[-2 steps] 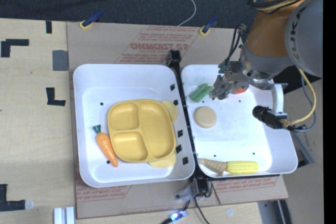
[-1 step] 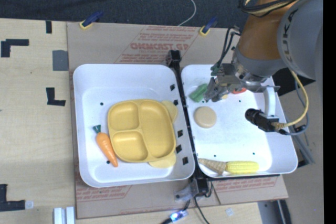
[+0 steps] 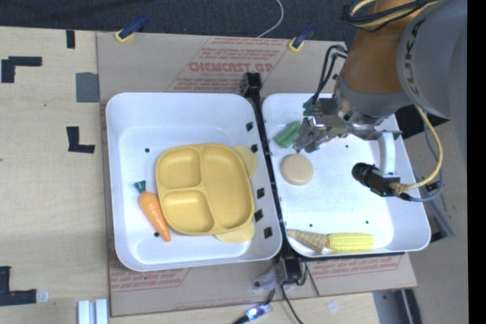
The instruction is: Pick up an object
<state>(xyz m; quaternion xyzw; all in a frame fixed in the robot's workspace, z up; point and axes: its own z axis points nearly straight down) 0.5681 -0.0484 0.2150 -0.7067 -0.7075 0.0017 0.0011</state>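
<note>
Nearby, green object (image 3: 288,135) slanting toward end effector (image 3: 310,139), grip state unclear.

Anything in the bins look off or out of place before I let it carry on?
Nothing spilled or damaged. Only oddity: the yellow divided tray in the left bin sits askew over a pale yellow piece, peeking out underneath.

The arm (image 3: 444,49) is a thick, rounded thing in smooth grey, with dark lettering running down its side. Above the wrist sits a broad orange band (image 3: 376,49), glossy where the light hits it. Thin black and yellow cables (image 3: 434,144) loop around it. The gripper (image 3: 310,134) is dull metal, small and angular, and a black cylinder (image 3: 372,177) sticks out nearby.
</note>
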